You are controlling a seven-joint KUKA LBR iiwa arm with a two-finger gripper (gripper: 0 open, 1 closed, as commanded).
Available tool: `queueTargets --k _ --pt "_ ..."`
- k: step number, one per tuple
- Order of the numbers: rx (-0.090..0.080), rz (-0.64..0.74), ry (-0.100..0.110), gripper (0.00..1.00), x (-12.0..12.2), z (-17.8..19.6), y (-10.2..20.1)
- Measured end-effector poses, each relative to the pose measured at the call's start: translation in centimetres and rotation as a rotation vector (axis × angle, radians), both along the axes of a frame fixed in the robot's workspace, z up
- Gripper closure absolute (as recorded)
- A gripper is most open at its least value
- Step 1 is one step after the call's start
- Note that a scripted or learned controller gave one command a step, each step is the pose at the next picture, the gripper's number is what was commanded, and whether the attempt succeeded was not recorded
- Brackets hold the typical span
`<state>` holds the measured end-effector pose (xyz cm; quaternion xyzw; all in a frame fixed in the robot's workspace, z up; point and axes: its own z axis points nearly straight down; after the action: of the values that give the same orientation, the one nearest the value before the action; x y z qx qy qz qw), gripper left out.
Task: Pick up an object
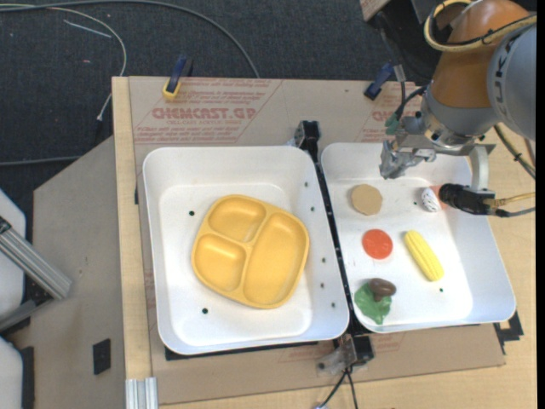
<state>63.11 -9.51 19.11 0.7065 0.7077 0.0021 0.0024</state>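
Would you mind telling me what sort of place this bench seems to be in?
Probably a robotics lab test bench: two white bins sit on clamped cardboard sheeting, loose cables trail over dark carpet, and toy food such as a corn cob lies under the arm's claw.

Right bin [485, 271] is leaving open floor between tan disc [367, 199], red disc [377, 244], corn cob [423, 255]; gripper [398, 165] is crowding the back wall, yellow divided plate [250, 250] is taking up most of left bin [170, 228].
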Motion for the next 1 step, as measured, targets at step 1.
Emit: queueTargets --k 1 --pt "0.0 0.0 0.0 1.0 0.16 4.19 0.01"
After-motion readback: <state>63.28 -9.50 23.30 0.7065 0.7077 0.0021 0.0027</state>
